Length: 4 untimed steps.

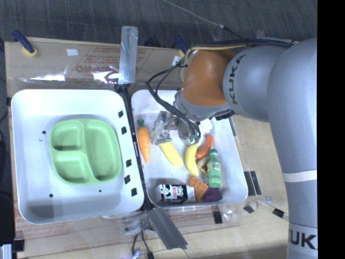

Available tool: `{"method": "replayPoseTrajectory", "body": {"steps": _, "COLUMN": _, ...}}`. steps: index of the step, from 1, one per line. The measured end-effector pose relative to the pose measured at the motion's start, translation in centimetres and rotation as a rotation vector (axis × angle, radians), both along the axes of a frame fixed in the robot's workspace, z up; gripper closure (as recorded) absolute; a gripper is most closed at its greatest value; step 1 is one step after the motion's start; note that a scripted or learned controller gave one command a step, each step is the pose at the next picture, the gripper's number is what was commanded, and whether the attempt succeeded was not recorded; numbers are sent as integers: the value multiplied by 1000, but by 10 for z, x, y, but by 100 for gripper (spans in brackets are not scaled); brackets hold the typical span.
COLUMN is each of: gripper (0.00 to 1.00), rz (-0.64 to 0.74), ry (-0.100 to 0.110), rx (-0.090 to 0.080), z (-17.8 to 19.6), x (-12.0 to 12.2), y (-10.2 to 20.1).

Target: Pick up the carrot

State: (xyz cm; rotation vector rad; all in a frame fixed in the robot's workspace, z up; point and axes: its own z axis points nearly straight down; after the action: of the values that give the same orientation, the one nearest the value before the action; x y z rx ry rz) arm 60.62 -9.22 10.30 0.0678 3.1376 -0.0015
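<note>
Carrot [143,143] lies ungrasped by right bin's [239,169] left wall; gripper [168,127] hovers at its two o'clock, jaw gap unclear. Pickup remains.

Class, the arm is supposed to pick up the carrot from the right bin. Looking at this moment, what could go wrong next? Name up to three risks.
1. The carrot lies close against the right bin's left wall, so a finger may strike the wall instead of sliding beside it.
2. The gripper hovers right of the carrot, over a yellow piece; closing here would likely grab the wrong item.
3. The banana and green bottle crowd nearby and could get knocked.
</note>
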Motion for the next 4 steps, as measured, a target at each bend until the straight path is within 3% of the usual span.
{"method": "replayPoseTrajectory", "body": {"steps": 2, "gripper": 100, "rz": -282, "ry": 7, "rx": 2, "z": -12, "x": -58, "y": -1}}
{"method": "replayPoseTrajectory", "body": {"steps": 3, "gripper": 100, "rz": -331, "ry": -7, "rx": 4, "z": 93, "x": -97, "y": 56}}
{"method": "replayPoseTrajectory", "body": {"steps": 4, "gripper": 100, "rz": -386, "ry": 7, "rx": 2, "z": 88, "x": -125, "y": 134}}
